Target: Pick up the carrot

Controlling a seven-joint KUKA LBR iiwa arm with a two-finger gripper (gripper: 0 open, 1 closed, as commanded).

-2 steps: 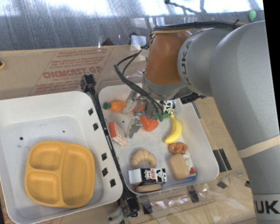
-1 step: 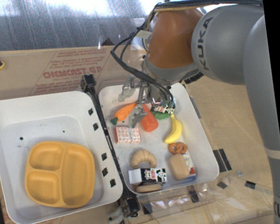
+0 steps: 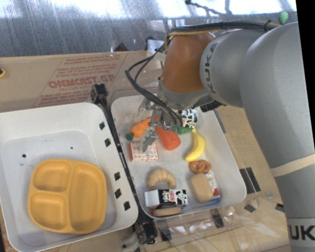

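At the near edge of the right bin (image 3: 226,159) I am seeing one dark flat item (image 3: 167,211) lying half hidden under the rim, too cut off for me to name. Just behind it one small carton with black-and-white patches (image 3: 168,197) is lying on its side, and one tan block (image 3: 202,188) is sitting beside it. Further in, one croissant (image 3: 161,178) and one pretzel (image 3: 200,167) are lying apart, then one banana (image 3: 195,147) is curving up toward a second black-and-white carton (image 3: 189,118). One pink-and-white packet (image 3: 143,150) is sitting near the left wall.

In the left bin (image 3: 8,130) one yellow divided tray (image 3: 67,195) is resting.

The claw (image 3: 156,125) is hanging low over the far part of the right bin; cables and the wrist are covering it, so I cannot tell whether it is released or clenched. The carrot (image 3: 141,128) is lying just left of it, its green end toward the left wall. One orange-red piece (image 3: 169,138) is sitting just right of the claw's tips; whether they are touching it I cannot tell.

The arm (image 3: 243,76) is covering the bin's far right corner and the counter (image 3: 65,83) beyond.
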